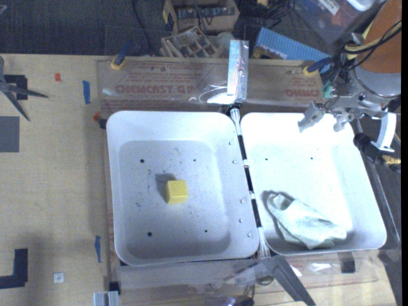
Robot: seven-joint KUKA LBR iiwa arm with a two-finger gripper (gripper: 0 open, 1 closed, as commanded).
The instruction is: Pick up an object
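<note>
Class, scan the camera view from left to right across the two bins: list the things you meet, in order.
Left bin → yellow block → right bin → white cloth → gripper

Both bins, the left bin (127, 139) and the right bin (357, 171), present as smooth white plastic with a slight sheen; the left floor carries dark scuffs. The yellow block (176, 191) looks matt, foam-like. The pale cloth (306, 225) is soft, crumpled fabric.
</note>
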